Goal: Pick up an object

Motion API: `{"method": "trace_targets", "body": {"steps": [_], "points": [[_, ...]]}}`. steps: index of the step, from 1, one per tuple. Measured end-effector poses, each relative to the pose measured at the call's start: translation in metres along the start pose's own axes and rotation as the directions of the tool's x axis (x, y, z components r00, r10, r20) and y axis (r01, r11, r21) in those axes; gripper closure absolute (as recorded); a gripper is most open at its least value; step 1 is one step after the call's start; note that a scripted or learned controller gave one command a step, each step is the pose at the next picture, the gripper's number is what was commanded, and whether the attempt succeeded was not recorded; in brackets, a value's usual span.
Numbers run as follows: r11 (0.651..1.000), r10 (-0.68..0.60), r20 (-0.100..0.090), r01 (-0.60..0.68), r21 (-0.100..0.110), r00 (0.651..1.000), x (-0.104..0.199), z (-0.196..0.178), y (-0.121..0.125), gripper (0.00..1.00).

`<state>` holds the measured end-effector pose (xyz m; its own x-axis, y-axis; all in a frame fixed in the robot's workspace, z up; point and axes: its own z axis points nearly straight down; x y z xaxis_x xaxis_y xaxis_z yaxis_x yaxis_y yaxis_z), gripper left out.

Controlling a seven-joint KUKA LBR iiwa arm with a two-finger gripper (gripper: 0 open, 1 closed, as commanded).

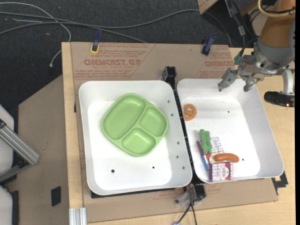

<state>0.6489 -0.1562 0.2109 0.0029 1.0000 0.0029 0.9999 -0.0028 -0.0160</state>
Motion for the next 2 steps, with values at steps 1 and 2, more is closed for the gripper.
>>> {"method": "trace_targets", "body": {"steps": [1,2], "points": [[1.0,-0.003,0.003,0.003,-0.015,1.0,0.0,-0.009,0.003,0.0],[1.0,-0.004,0.001,0.004,-0.01,1.0,0.011,0.04,0.004,0.0]]}}
